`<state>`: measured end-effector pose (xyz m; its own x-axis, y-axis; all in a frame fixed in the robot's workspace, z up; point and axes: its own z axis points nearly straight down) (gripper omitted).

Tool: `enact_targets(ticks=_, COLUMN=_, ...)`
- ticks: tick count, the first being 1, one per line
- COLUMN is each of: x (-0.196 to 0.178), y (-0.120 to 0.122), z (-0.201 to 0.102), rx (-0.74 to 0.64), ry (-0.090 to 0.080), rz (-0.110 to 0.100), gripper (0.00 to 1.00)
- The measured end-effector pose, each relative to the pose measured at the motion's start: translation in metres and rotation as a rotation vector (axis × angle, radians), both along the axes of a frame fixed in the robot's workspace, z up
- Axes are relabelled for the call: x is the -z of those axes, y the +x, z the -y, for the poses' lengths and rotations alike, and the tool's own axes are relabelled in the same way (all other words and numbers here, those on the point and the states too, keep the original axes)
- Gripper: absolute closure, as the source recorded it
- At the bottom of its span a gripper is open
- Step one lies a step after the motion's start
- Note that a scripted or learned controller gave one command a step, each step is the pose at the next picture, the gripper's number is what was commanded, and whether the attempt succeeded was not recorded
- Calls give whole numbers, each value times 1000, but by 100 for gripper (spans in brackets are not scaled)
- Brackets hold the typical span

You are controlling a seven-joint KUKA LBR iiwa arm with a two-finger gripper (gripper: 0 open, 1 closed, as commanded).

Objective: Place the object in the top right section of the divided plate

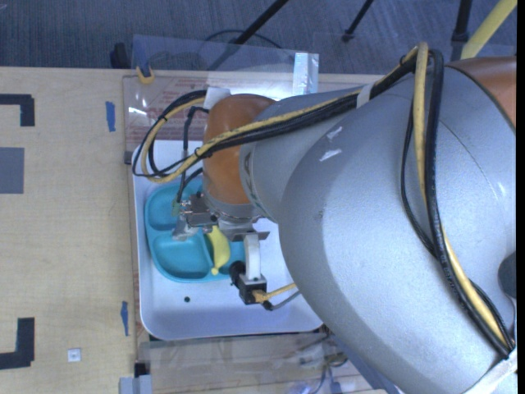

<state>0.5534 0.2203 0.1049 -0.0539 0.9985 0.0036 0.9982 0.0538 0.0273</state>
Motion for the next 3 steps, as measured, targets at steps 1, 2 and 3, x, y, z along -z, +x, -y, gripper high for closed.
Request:
enact_targets(ticks=1, x=-98, y=35, z=1, rx=357, ry=-2, rz=-29, gripper=0)
enact_targets(ticks=2, x=-44, y=18, z=-5, rx=-244, ry=-9, rz=-30, gripper=0)
enact_targets(ticks=3, x=12, y=-29, z=28, rx=-499, ry=-7, rz=-7, gripper=0)
